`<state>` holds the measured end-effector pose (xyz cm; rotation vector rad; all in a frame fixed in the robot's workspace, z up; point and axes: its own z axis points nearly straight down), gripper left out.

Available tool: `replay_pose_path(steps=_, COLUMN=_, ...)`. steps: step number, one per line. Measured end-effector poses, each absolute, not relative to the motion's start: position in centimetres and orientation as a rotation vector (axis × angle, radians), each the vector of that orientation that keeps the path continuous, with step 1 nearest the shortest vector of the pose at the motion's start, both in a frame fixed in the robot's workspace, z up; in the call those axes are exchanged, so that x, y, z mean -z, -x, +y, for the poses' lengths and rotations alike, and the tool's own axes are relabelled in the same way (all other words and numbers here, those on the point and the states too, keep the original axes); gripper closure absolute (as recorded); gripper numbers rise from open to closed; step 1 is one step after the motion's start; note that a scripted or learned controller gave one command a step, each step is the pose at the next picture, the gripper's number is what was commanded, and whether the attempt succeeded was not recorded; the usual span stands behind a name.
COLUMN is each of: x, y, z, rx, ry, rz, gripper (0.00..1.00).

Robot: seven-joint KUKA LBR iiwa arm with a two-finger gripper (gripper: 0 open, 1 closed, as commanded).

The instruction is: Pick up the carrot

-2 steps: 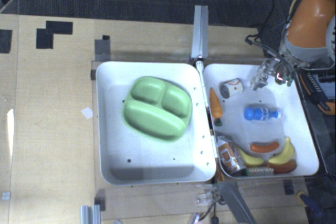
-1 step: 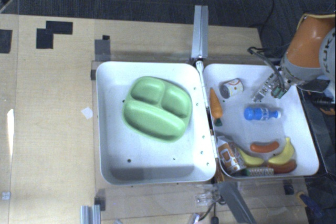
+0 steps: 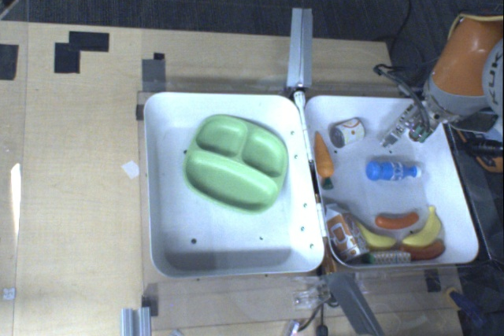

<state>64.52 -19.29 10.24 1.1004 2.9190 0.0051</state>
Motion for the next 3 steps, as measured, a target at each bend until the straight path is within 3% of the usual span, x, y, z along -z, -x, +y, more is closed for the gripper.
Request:
replay_pose_path(steps=1, x=-10.2, y=-64.5, z=-19.3, rx=-0.005, ry=-1.100, rz=2.919, gripper=0.00)
replay_pose_path(steps=2, x=-11.7, y=-64.8, z=-19.2, rx=-0.007, ry=-1.092, rz=2.911, gripper=1.00)
replay_pose_path(steps=3, x=-9.0, y=-59.1, z=-19.9, rx=-0.005, ry=-1.445, rz=2.778, gripper=1.00)
